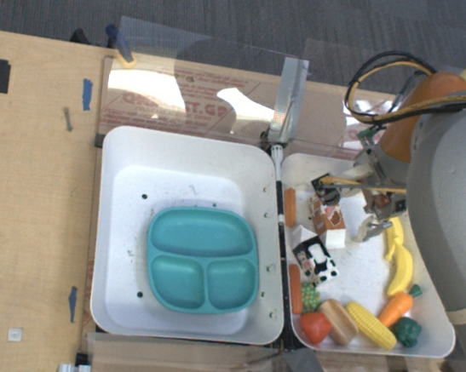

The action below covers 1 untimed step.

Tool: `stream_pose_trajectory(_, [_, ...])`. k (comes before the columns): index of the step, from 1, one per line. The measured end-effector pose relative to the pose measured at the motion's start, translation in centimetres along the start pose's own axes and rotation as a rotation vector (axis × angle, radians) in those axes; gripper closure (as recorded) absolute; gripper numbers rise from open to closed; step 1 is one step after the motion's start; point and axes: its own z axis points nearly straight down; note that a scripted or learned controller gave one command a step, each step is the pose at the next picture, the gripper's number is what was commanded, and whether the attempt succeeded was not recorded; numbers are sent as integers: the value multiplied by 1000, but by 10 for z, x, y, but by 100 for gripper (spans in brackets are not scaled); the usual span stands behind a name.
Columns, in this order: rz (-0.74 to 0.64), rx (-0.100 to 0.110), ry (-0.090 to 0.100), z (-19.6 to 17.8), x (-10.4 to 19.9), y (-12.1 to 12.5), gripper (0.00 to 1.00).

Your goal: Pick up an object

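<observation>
— I've got the gripper (361, 190) low over the back of the right bin (434, 347), arm coming in from the right.

— What's just under it?

— A small brown-and-white box (328, 222), and nearer me than that a black-and-white cow figure (315, 259).

— And off to its side?

— Banana (398, 260) beside it on the arm's side; carrot (397, 309), corn (370, 324) and tomato (314, 326) well below. Far across from the gripper, the teal divided plate (202, 258) lies in the left bin (118, 208).
</observation>
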Motion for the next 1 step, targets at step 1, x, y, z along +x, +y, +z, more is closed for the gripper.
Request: stream_pose_trajectory(1, [2, 1, -3, 0, -16, -26, 0])
